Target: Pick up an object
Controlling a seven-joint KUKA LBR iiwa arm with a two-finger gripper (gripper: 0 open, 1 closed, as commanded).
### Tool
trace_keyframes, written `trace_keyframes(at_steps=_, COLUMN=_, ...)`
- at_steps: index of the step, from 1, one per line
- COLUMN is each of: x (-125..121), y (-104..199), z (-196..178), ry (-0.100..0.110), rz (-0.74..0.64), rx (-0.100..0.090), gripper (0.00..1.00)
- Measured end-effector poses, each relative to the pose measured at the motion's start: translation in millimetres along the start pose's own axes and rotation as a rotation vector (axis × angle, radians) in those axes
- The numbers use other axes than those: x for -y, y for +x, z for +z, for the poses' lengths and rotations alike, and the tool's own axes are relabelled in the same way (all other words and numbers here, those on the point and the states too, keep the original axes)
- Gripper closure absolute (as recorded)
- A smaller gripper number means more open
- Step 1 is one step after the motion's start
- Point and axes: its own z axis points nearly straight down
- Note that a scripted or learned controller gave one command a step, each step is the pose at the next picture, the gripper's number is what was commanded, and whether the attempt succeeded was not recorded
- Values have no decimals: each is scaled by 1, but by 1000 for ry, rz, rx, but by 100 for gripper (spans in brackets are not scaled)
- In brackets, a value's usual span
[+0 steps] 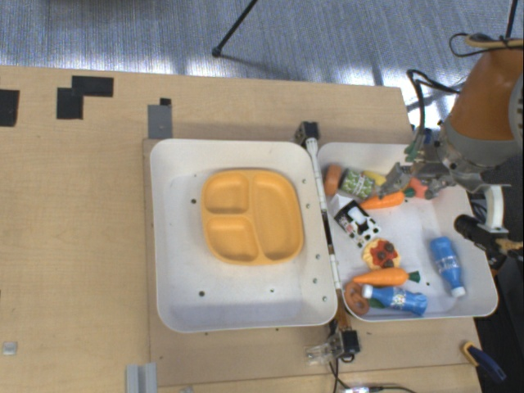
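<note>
Pale wood covers the desk (74, 244), which carries two shallow white bins side by side, with grey ribbed flooring beyond its far edge. Inside the left bin (176, 301) sits an orange three-compartment tray (250, 216). Cluttering the right bin (483, 301) are a carrot (385, 202) near the far side, a green-labelled can (354, 183) just beside it, a black-and-white card (354, 218), a second carrot (382, 277), and two blue bottles (447, 264) (401, 303). Hovering over the far end of the right bin is the pincer (416, 173), close to the first carrot; whether it is apart or together I cannot tell. My guess is that the carrot is the likely target. Risk lies in the crowding: the can touches that carrot, so a descent slightly off could nudge both, or catch the carrot's tapered end and let it slip free.
</note>
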Motion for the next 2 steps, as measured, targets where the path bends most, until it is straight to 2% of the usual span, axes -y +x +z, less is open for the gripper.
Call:
trace_keyframes(at_steps=1, x=-49, y=26, z=103, ry=-2, rz=-235, rx=1, gripper=0)
trace_keyframes(at_steps=2, x=-50, y=27, z=93, ry=-5, rz=-236, rx=1, gripper=100)
